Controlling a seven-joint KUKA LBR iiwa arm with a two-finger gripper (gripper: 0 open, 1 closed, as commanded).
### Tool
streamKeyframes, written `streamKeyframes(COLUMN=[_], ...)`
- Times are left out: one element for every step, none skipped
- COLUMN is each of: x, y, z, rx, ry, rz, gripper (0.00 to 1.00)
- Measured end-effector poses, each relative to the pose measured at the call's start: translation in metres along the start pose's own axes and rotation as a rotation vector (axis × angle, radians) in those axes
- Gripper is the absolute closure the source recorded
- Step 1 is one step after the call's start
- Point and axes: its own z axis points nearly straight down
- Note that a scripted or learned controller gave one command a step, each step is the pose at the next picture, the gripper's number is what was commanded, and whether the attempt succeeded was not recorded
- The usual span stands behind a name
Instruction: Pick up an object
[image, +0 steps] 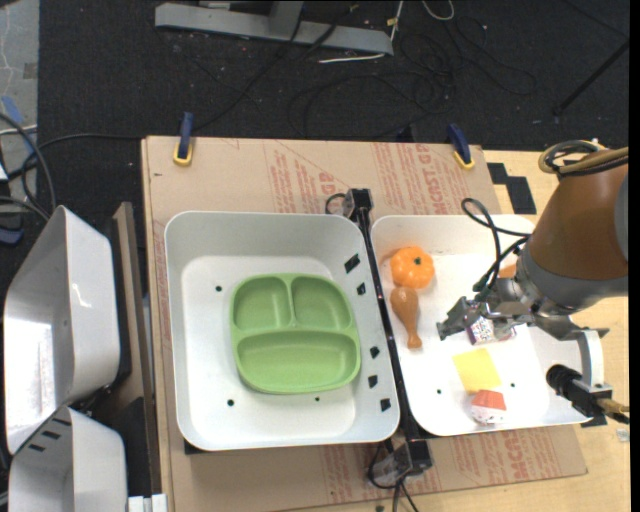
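Looking into the right bin (440, 415), you see an orange pumpkin (412, 267), a drumstick (407, 311), a yellow block (477, 368) and a small red-white item (488, 404). The gripper (468, 322) hangs just above the yellow block; whether it is spread, you cannot tell. A green divided plate (296, 333) lies in the left bin (190, 330).

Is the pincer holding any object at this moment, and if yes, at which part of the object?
It cannot be told. The pincer hangs in the right bin, just above the yellow block, but nothing clearly shows between its tips.

green tray (296, 334) – orange pumpkin (412, 268), yellow block (477, 368), white bins (190, 260).
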Motion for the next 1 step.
streamKeyframes(x=[-0.0653], y=[-0.0222], z=[-0.1233], rx=[-0.008], ry=[-0.005], rz=[0.006], gripper=[0.0])
